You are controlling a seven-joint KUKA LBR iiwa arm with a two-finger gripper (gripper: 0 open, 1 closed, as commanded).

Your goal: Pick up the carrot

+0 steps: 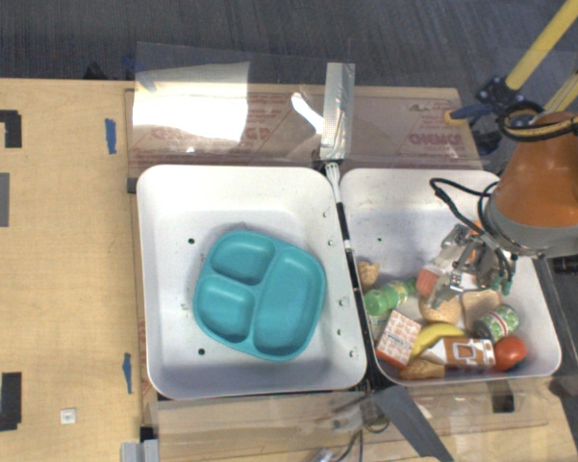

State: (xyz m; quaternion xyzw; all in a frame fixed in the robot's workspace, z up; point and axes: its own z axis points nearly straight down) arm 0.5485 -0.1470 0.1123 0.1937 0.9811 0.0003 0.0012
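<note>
carrot (429, 281) lies just left of the gripper (459, 275), touching it; gripper state unclear.

A teal divided plate (260, 295) lies in the left bin (163, 200). In the right bin (394, 200), a banana (439, 334), ketchup bottle (464, 352) and tomato (511, 352) sit crowded together.

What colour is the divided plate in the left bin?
Teal, seen plainly in the camera view: the plate lies in the left bin.

Teal plate (260, 296), white bins (173, 210)
</note>
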